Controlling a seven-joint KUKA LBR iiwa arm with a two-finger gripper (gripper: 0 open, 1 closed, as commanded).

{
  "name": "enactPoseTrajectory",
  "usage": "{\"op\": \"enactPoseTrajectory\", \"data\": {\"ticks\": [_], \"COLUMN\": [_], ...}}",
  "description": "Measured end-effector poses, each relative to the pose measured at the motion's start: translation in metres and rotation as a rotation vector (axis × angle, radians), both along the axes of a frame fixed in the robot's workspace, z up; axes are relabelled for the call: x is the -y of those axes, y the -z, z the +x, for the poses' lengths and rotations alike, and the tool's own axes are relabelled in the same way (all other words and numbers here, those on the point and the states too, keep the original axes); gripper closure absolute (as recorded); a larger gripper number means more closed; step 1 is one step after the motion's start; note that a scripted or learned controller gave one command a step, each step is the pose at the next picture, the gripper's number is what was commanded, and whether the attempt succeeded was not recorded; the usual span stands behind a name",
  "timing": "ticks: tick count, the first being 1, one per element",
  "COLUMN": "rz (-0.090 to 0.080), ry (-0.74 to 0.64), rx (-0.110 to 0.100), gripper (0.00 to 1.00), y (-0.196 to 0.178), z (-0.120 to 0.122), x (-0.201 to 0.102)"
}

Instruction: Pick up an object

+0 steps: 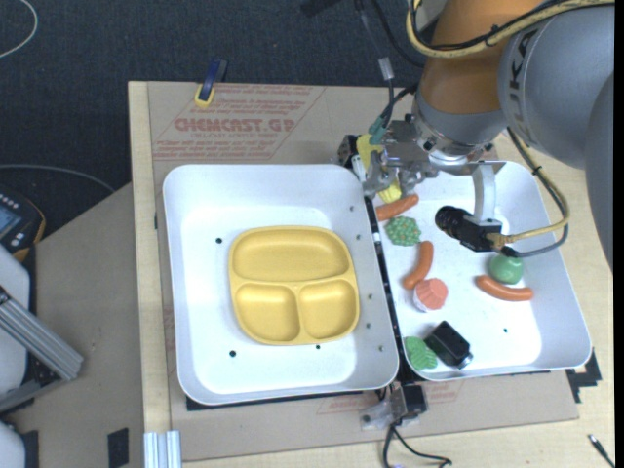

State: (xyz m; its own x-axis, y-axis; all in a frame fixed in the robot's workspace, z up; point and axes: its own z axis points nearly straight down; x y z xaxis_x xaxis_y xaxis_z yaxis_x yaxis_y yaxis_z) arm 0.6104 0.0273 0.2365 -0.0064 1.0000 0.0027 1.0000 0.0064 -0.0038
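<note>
My gripper (388, 175) hangs low over the far left corner of the right bin (556, 330), under the orange wrist band. Just below it lies a small orange sausage-shaped piece (398, 206), close to or touching the gripper; I cannot tell which. A green broccoli-like piece (402, 230) sits beside that. Further toward the front lie a second orange sausage (421, 263), a pink and red round piece (430, 294), a black block (450, 344) on a green leaf-like piece (417, 354), a green ball (506, 267) and a third orange sausage (505, 289).
The left bin (195, 261) holds a yellow divided tray (292, 284) in its middle. The bins' shared wall (375, 261) runs right beside the gripper. A blue and yellow clip (208, 83) lies on the brown board behind the bins.
</note>
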Motion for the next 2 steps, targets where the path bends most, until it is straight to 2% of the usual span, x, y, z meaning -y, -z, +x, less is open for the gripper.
{"op": "enactPoseTrajectory", "data": {"ticks": [1, 2], "rz": [0.000, -0.003], "ry": [0.000, 0.005], "rx": [-0.001, -0.001], "gripper": [1.00, 1.00], "y": [0.0121, 0.0219], "z": [-0.0196, -0.0130], "x": [-0.0603, -0.0590]}}
